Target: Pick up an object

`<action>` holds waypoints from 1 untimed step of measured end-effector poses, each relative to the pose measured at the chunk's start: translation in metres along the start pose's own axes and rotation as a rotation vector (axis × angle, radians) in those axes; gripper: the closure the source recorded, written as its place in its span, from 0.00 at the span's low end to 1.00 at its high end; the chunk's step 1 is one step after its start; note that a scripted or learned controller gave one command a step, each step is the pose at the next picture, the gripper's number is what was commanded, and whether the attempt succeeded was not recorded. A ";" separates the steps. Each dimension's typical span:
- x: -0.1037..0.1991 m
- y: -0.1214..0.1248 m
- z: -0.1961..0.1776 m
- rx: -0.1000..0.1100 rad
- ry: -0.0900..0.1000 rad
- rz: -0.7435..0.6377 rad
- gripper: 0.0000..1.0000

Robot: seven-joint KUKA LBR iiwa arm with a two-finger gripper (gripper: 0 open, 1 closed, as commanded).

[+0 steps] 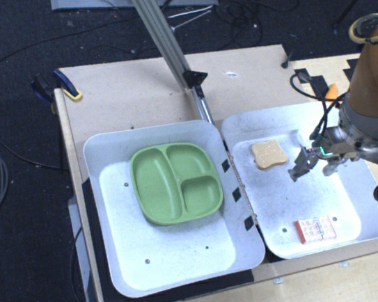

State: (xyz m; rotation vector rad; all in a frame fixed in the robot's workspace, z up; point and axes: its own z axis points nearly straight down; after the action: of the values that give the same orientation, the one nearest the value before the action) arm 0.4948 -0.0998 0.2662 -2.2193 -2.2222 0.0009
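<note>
Gripper [302, 165] mid-right of frame, fingers slightly apart w/ nothing between, angled toward toast [269, 154], prob. the target.

A pale wooden bench [138, 94] stands on a dark speckled floor [31, 226] crossed by thin black cables [7, 156]. A grey metal pole [161, 35] slants over its far edge, and what may be a blue-handled clamp [65, 85] grips its left corner.
</note>
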 end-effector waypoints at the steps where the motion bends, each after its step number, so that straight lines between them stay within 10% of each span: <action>1: 0.000 0.000 0.000 -0.001 0.000 0.000 0.00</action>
State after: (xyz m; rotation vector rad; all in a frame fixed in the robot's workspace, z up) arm 0.4950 -0.0999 0.2664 -2.2196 -2.2227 0.0002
